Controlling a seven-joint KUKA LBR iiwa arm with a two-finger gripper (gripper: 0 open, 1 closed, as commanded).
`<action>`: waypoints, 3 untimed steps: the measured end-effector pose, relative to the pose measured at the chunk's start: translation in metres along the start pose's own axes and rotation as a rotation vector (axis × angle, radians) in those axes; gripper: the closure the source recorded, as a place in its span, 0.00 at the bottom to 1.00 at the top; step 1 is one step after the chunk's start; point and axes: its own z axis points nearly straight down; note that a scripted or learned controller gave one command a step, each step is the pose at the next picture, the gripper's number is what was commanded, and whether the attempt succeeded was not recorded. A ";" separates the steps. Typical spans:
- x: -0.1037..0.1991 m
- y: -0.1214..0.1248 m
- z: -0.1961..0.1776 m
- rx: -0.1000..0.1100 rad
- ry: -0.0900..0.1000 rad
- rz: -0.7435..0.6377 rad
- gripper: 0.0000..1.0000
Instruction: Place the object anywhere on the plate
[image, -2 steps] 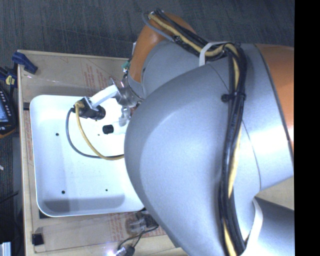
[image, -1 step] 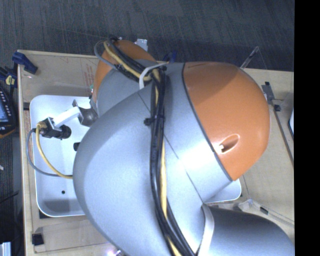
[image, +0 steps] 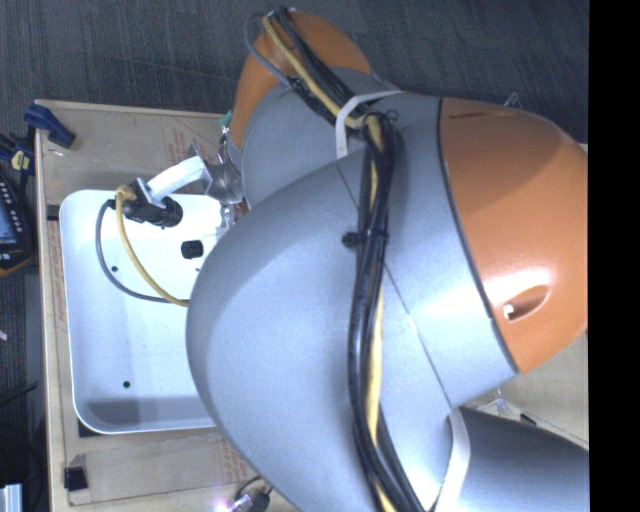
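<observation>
Looming over the bench (image: 130, 130), the grey arm (image: 330, 330) blocks most of the scene. Its wrist end reaches the far edge of the left white bin (image: 100, 340); a yellow cable (image: 135, 265) loops there. Gripper state: cannot tell. Object and plate hidden.

**Arm fills most of the frame above the left bin**

The grey arm (image: 330, 330) with its orange band (image: 520, 230) covers the centre and right of the frame, black and yellow cables (image: 365, 250) running along it. At left, a white bin (image: 120, 340) lies on the wooden bench (image: 130, 130). A yellow cable loop (image: 135, 265) hangs over the bin's upper part.
</observation>
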 end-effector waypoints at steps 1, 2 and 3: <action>0.033 -0.045 -0.037 0.001 -0.001 -0.151 1.00; 0.035 -0.009 -0.050 0.006 -0.008 -0.390 1.00; -0.048 -0.101 0.053 0.006 -0.010 -0.549 1.00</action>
